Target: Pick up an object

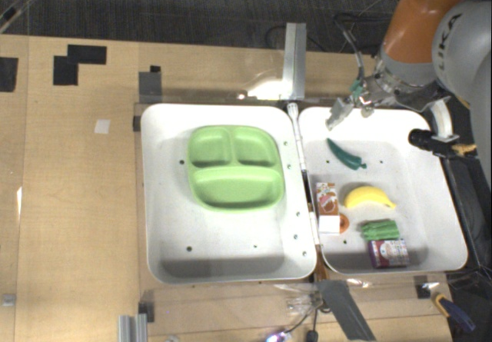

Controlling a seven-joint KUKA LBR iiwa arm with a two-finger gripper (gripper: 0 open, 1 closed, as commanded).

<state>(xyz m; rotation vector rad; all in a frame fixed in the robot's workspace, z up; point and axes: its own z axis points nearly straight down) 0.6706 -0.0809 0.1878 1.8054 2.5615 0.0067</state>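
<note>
My gripper [352,108] hangs over the far left corner of the right bin [430,179], under the grey wrist with the orange band. Nothing shows in it. Just below it and apart from it, a dark green pepper [346,154] lies on the bin floor. Nearer the front lie a yellow banana [370,197], a small printed carton [327,198], a white and orange piece [334,224], a green object [379,229] and a purple can [388,253].
The left bin [165,240] holds a light green divided plate [234,166]. A raised divider [301,179] separates the two bins. A metal post [295,60] stands behind them. The arm takes up the far right.
</note>
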